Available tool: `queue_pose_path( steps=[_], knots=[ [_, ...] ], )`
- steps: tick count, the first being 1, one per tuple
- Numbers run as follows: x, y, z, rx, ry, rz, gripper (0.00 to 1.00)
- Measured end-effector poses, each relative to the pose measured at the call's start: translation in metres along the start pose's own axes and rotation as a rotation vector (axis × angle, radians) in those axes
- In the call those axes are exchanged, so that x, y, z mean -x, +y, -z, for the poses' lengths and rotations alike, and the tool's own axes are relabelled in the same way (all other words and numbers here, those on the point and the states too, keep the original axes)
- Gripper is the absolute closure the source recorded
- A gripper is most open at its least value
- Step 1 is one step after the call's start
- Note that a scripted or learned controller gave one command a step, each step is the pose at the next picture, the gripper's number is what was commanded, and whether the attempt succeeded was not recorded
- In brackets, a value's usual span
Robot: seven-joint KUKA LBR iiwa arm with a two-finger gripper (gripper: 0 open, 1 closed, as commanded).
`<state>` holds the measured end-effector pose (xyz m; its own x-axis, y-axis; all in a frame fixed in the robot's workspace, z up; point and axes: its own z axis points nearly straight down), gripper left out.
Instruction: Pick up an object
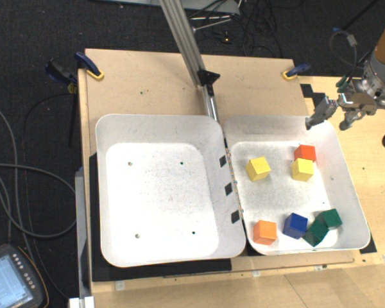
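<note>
The left bin (160,188) offers broad bare floor; the right bin (346,178) holds 7 cubes. 2 yellow cubes (258,168) and a red cube (305,152) sit mid-bin (red touching yellow); orange cube (265,231), blue cube (296,225) and 2 green cubes (325,226) crowd the near rim. The claw (330,115) hangs spread and holding nothing above the bin's far right corner.

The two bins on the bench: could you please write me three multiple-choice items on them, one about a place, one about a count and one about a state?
1. Where do the blocks lie?
A. left bin
B. right bin
C. on the bench

2. How many yellow blocks are there?
A. one
B. two
C. four

3. How is the gripper?
A. open, holding nothing
B. shut on a block
C. resting in the left bin

Answers:
1 B: all lie in the right bin.
2 B: yellow blocks and.
3 A: the gripper has spread fingers above the bin's far edge.
</note>
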<state>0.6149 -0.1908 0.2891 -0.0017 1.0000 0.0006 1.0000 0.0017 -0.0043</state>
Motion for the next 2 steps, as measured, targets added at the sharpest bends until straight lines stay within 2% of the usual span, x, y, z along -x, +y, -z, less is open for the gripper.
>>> queue_pose_path(
  steps=[1,2],
  knots=[
    [0.000,0.001,0.003,0.004,-0.002,0.002,0.00],
    [0.001,0.001,-0.040,0.001,-0.001,-0.002,0.00]
  ],
)
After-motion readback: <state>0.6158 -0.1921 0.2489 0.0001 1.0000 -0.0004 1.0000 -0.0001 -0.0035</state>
